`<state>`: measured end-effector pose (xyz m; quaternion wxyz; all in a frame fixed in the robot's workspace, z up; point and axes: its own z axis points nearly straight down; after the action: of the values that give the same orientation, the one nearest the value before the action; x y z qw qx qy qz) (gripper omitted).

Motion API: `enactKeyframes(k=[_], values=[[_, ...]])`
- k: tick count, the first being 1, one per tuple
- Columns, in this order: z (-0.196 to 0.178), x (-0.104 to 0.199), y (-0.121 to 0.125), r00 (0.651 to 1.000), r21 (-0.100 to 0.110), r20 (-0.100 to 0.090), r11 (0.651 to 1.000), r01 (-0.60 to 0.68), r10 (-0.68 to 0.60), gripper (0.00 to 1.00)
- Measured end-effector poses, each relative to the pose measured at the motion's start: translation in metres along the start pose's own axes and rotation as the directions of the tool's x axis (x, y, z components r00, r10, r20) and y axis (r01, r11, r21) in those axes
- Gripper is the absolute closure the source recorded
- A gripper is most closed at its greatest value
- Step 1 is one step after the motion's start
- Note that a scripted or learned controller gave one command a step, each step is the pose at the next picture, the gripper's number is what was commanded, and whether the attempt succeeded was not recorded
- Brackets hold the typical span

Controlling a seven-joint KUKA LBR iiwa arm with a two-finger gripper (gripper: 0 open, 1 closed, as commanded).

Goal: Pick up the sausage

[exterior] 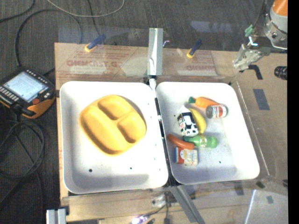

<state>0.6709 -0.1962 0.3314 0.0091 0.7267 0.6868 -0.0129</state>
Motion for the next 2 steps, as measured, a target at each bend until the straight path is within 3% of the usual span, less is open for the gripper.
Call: enactKeyframes(k=[2], values=[[-0.0182, -0.0006, 0.0007, 1.000, 0.001, 0.006, 1.000, 0.000, 0.000, 1.00]])
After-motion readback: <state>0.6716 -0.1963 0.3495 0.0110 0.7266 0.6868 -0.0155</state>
